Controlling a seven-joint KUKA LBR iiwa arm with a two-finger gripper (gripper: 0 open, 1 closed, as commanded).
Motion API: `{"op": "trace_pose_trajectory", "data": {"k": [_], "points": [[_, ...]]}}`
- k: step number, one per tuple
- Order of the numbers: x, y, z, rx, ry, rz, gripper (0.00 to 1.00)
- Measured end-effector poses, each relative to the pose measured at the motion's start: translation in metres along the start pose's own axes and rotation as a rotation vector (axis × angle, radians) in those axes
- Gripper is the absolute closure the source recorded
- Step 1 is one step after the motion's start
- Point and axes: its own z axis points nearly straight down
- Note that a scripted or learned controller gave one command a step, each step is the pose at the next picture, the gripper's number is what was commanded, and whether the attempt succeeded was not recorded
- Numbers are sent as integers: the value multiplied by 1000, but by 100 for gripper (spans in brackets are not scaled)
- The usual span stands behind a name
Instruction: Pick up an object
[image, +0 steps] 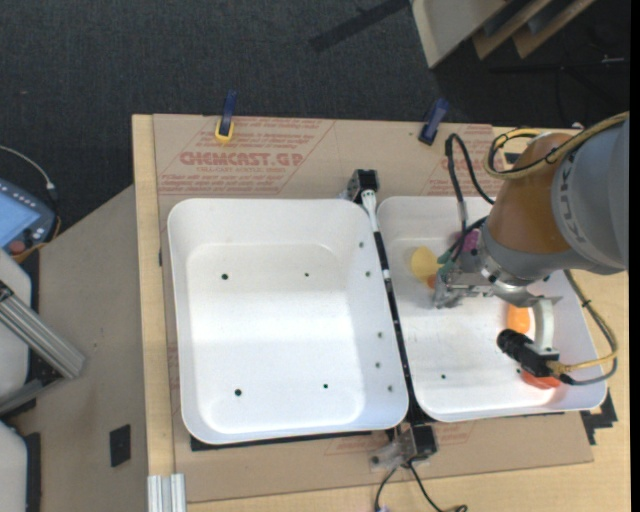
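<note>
White bins, gripper low in the right one

The left bin (265, 310) lay bare; beside the yellow object (424, 262) the gripper (448, 288) hovered, whether spread or closed I could not tell. A slight offset could have nudged it away.

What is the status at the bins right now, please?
Gripper low in right bin, grasp unconfirmed. Yellow object beside it, orange object further right. Left bin not involved.

left bin (270, 320) beside right bin (480, 395) | claw (447, 285) in right bin | round object (424, 262) just left of claw
</note>
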Motion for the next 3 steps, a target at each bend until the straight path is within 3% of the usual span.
{"op": "trace_pose_trajectory", "data": {"k": [1, 2, 3], "points": [[33, -82, -94, 2, 3, -2, 100], [73, -45, -190, -9, 2, -6, 100], [120, -80, -207, 6, 4, -6, 100]]}}
